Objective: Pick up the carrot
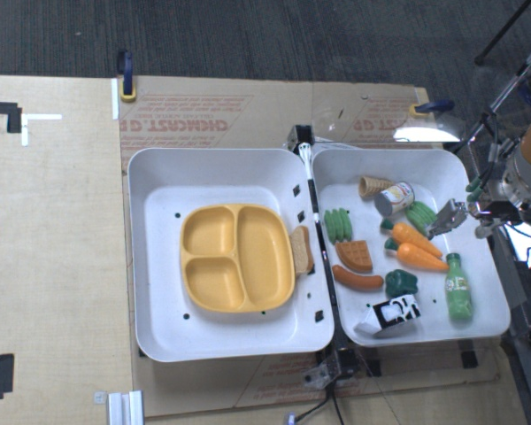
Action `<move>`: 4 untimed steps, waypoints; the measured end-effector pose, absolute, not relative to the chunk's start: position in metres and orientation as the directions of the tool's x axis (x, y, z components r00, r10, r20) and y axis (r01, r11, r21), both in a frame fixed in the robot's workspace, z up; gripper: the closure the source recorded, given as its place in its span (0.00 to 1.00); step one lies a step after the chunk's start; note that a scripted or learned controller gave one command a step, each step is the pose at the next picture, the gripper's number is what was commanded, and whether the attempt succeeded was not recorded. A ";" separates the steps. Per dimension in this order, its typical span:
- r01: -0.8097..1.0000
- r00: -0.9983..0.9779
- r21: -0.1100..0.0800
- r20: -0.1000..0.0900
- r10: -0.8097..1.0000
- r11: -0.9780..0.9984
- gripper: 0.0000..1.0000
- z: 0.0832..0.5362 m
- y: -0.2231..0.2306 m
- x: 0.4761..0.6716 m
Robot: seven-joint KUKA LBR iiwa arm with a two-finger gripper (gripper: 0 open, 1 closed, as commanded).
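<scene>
You are looking at the right bin [478,162], which is serving as a jumble of toy food, so take the green bottle [458,286] near its right wall as your landmark. The things are lying loose and at odd angles, tipped in rather than arranged, and that crowding is what is making this pick awkward.

The carrot [420,255] is lying flat just to the left of the bottle's neck, its thick end pointing toward the bottle. A second orange carrot-like piece [413,235] is lying touching it on the far side, with a green leafy bit [420,212] above that. You should be judging which one the program is aiming for; I cannot tell.

The gripper [449,215] is hovering up and a little left of the bottle, reaching in from the right over the bin wall. It is sitting just beside the upper orange piece, near its right end, and close above the carrot. Whether its jaws are parted or closed I cannot tell, and nothing is visibly held in it.

Further left of the bottle, a dark green vegetable [402,282], a sausage [357,279] and a waffle [355,255] are lying well clear. The neighbouring piece is likely to be getting nudged as the arm descends.
</scene>
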State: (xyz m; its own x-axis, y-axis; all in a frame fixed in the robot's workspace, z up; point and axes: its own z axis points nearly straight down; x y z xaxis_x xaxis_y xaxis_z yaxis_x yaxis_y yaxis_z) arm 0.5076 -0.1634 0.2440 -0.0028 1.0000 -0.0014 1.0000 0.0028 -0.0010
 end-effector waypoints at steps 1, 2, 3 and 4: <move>0.990 -0.138 0.001 -0.001 0.990 0.138 0.00 0.092 -0.202 0.542; 1.000 0.004 -0.003 0.002 1.000 -0.004 0.00 0.091 -0.174 0.516; 1.000 0.010 0.000 0.000 1.000 -0.010 1.00 0.101 -0.175 0.518; 0.970 0.243 -0.002 0.000 0.970 -0.243 1.00 0.176 -0.092 0.478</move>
State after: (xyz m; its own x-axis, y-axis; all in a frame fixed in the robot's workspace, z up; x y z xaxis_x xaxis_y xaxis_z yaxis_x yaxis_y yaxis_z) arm 0.4785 -0.0918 0.1761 0.2433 0.9700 -0.0004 0.9700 -0.2433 -0.0021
